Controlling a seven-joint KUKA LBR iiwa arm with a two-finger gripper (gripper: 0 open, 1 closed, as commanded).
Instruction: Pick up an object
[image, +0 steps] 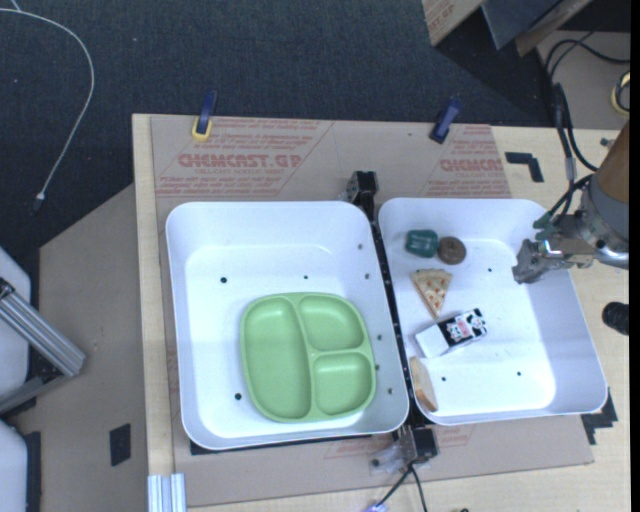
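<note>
The right white bin (560, 385) holds several small objects. A dark green piece (421, 241) and a brown round cookie (452, 250) lie at its far left. Below them rests a tan pizza-slice wedge (433, 290). A white and black cow-patterned carton (452, 330) lies near the middle. A tan bread-like piece (423, 385) leans against the bin's near left wall. My gripper (540, 258) hangs over the right side of this bin, away from all the objects, with nothing seen between its fingers.
The left white bin (200, 250) holds a light green divided plate (305, 355). Blue and yellow clamps (204, 118) and a blue clamp (444, 120) sit on the cardboard board at the back. Black clips join the bins at the centre.
</note>
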